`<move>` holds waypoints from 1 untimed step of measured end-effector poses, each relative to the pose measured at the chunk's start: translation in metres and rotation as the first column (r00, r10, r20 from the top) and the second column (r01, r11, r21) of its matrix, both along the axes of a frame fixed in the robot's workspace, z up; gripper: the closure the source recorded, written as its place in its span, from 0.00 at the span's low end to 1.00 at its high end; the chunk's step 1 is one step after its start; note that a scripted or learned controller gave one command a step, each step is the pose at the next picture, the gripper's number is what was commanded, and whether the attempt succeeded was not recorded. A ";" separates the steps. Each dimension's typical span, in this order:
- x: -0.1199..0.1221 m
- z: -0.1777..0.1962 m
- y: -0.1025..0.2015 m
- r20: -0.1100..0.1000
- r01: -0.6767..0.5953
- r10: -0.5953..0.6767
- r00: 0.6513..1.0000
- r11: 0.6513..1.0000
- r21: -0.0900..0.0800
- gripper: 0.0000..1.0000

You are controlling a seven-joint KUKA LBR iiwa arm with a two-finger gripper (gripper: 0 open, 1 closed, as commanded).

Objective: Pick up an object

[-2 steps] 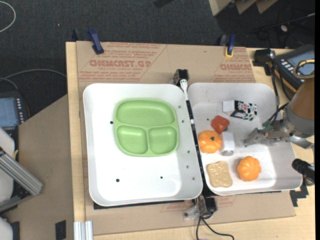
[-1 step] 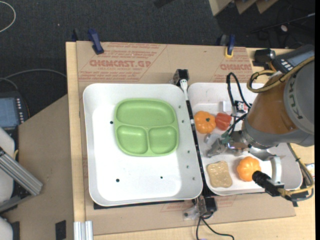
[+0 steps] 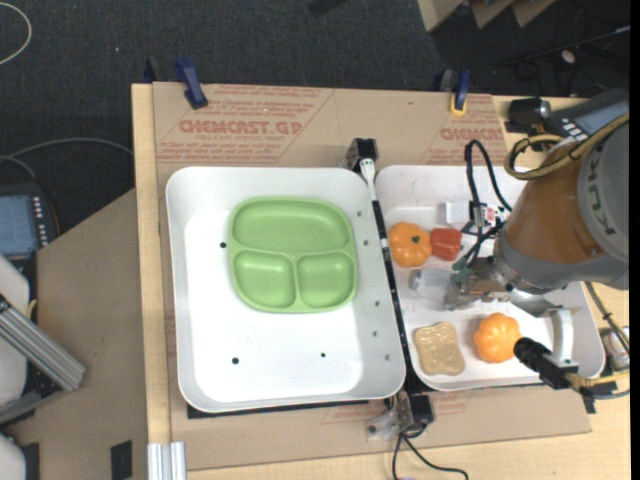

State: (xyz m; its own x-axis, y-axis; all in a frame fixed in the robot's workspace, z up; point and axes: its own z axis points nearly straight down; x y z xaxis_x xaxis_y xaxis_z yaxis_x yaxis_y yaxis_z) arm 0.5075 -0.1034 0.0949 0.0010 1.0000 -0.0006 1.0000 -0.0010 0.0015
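Observation:
My gripper point(image 3: 462, 288) hangs low over the middle of the right bin point(image 3: 425, 183), reaching in from the right under the orange-banded wrist. Left of it and a little farther back lie an orange round fruit point(image 3: 408, 244) and a small red block point(image 3: 445, 241). At the front of the bin sit a beige flat piece point(image 3: 438, 349) and a second orange fruit point(image 3: 495, 336), both in front of the gripper. I see nothing held in the gripper.
The left bin point(image 3: 200, 348) holds a green divided plate point(image 3: 293, 254). A black divider strip point(image 3: 385, 258) runs between the bins. Cables loop above the wrist at the right bin's back right.

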 end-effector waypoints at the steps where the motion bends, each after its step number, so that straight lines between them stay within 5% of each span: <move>1: -0.028 0.095 0.104 0.005 -0.010 0.010 1.000 1.000 0.003 1.00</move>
